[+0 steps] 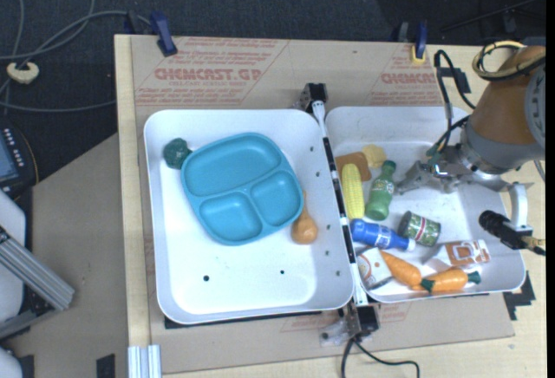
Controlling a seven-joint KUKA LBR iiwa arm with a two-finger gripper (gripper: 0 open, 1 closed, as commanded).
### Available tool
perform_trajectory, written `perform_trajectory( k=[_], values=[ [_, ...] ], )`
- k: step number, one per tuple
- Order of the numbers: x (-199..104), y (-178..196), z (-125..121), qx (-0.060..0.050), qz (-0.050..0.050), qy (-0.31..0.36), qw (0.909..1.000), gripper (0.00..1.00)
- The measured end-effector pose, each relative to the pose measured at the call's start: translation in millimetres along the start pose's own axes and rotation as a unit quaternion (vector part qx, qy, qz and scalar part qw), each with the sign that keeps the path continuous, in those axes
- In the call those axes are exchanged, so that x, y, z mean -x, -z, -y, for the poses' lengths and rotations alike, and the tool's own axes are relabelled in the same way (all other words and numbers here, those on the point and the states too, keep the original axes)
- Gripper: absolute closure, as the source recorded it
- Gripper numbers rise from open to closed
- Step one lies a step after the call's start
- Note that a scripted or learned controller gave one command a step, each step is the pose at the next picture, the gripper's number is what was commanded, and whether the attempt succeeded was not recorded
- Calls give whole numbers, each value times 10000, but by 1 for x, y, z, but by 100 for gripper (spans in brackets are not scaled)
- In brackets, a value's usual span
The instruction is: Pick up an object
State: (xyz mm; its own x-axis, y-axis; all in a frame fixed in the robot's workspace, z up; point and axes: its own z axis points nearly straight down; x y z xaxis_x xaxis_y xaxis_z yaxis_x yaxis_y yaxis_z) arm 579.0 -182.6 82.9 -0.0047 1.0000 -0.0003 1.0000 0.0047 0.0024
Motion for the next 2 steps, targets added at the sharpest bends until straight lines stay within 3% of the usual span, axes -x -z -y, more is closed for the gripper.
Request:
perform_trajectory(
  k=[1,2],
  values=[
    [43,44,-68,37,20,-12,10000,0],
    [34,2,-61,-10,-63,7,10000,0]
  ],
)
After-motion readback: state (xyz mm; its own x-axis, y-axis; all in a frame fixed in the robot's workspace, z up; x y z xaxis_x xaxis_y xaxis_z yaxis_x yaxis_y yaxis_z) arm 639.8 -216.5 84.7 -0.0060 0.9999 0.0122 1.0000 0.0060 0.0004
